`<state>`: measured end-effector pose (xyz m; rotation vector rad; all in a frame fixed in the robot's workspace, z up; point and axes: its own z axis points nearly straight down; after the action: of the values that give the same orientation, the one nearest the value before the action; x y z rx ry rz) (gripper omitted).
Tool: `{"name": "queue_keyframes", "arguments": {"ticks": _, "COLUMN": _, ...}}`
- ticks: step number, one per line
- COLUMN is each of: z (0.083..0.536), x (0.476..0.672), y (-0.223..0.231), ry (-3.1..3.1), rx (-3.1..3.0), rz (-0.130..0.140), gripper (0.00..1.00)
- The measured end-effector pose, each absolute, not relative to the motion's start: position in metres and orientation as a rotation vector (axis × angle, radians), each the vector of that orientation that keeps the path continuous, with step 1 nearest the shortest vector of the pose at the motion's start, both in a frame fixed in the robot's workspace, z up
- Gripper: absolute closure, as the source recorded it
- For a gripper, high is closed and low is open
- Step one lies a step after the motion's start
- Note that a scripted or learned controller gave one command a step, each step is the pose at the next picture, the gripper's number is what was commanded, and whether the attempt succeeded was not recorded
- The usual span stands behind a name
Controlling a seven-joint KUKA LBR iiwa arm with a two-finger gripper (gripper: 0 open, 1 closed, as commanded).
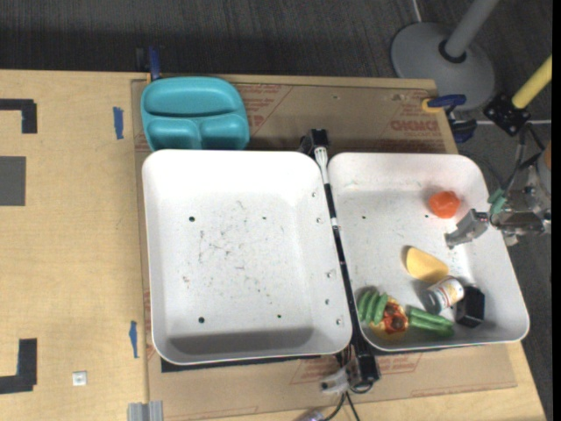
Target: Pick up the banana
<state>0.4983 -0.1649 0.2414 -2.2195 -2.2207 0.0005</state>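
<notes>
The banana [425,264] is a short yellow piece lying in the right white bin [386,182], a little right of the bin's middle. My gripper [462,231] reaches in over the bin's right rim. It hangs just up and to the right of the banana, apart from it, and nothing shows in its grip.
Also in the right bin are an orange ball [444,203] near the far right, a small can [445,295], a black block [472,306] and green vegetables [399,314] along the near wall. The left white bin [166,235] sits beside it, with a teal tray [194,113] behind.
</notes>
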Motion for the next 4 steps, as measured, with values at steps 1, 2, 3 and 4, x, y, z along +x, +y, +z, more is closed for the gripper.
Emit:
{"name": "queue_keyframes", "arguments": {"ticks": 1, "z": 0.095, "x": 0.481, "y": -0.105, "ry": -2.471, "rx": -1.948, "rz": -0.003, "gripper": 0.00}}
{"name": "queue_keyframes", "arguments": {"ticks": 2, "z": 0.185, "x": 0.513, "y": -0.059, "ry": -2.429, "rx": -1.994, "rz": -0.002, "gripper": 0.00}}
{"name": "queue_keyframes", "arguments": {"ticks": 3, "z": 0.184, "x": 0.479, "y": -0.007, "ry": -2.554, "rx": -1.826, "rz": 0.000, "gripper": 0.00}}
{"name": "queue_keyframes", "arguments": {"ticks": 4, "z": 0.194, "x": 0.480, "y": -0.008, "ry": -2.556, "rx": -1.829, "rz": -0.002, "gripper": 1.00}}
